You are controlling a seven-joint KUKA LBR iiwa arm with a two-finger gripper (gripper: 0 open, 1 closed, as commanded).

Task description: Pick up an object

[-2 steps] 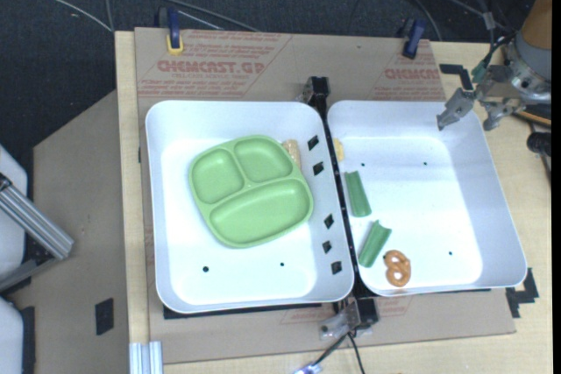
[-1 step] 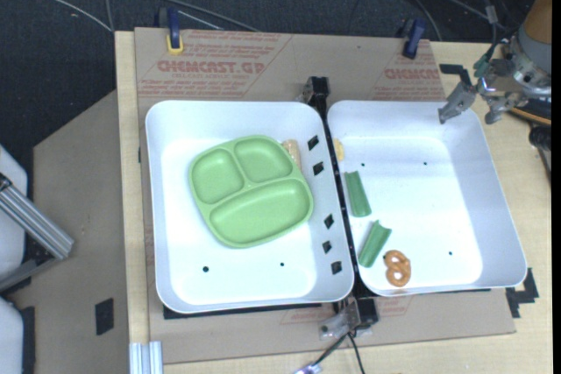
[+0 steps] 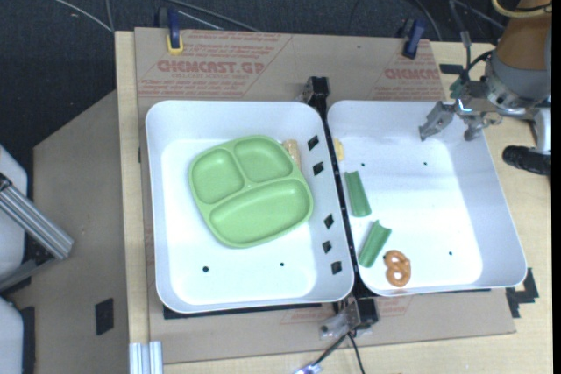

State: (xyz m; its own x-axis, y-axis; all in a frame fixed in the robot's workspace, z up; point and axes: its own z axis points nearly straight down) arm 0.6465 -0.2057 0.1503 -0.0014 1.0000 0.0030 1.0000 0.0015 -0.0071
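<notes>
Two shallow white plastic bins [image 3: 175,188] with a smooth, faintly glossy finish sit on a matt brown cardboard sheet [image 3: 228,57] printed in red. A smooth, satin green plastic divided plate [image 3: 252,190] lies beside a bare-metal two-finger gripper [image 3: 451,125].

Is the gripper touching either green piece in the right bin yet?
Apart. The camera view shows the gripper over the right bin's far right corner, with bare white floor between it and both green pieces near the divider.
</notes>
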